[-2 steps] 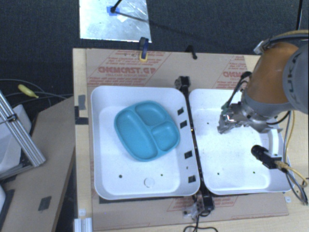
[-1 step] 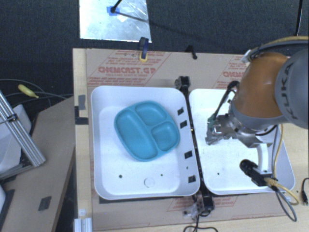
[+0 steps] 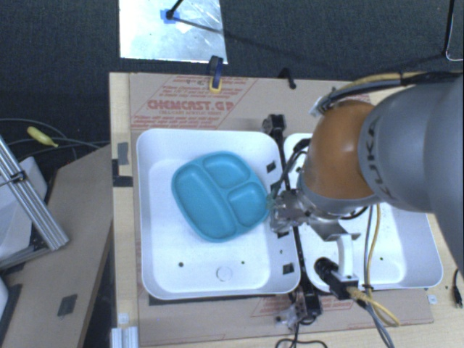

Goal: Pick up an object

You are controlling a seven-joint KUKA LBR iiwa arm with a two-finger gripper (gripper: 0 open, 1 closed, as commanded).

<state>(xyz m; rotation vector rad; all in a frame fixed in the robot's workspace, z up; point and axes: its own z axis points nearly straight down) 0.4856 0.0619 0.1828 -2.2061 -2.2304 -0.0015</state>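
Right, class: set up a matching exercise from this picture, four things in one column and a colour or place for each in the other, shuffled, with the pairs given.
Things:
1. plate
2. left bin
3. arm band
4. cardboard

Descriptions:
A. orange, above the wrist
B. blue, with three compartments
C. brown with red print, under the bins
D. white, holding the plate

Pairs: 1-B, 2-D, 3-A, 4-C
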